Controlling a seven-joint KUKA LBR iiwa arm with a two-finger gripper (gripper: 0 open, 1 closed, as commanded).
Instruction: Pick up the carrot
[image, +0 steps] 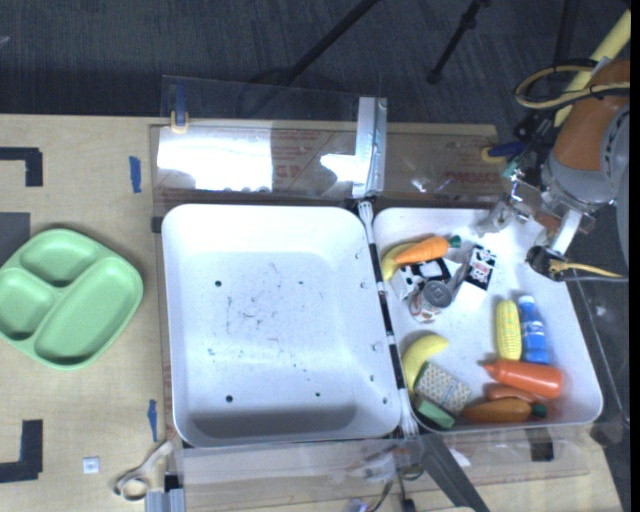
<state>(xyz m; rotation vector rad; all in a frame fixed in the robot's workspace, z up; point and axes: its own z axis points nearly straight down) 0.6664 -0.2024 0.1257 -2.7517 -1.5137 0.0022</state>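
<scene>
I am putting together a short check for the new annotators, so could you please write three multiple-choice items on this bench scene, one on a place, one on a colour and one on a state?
1. Where does the small orange carrot lie?
A. in the left white bin
B. at the far end of the right white bin
C. on the green plate

2. What colour is the three-part divided plastic plate on the wooden bench?
A. green
B. blue
C. red

3. What is the carrot's state?
A. lifted above the bins
B. lying in its bin on a yellow banana
C. standing upright on the bench

Key: 1 B, it sits by the far wall of the right bin. 2 A, the plate is light green. 3 B, it rests across the banana, with the grey arm off to the right.
</scene>
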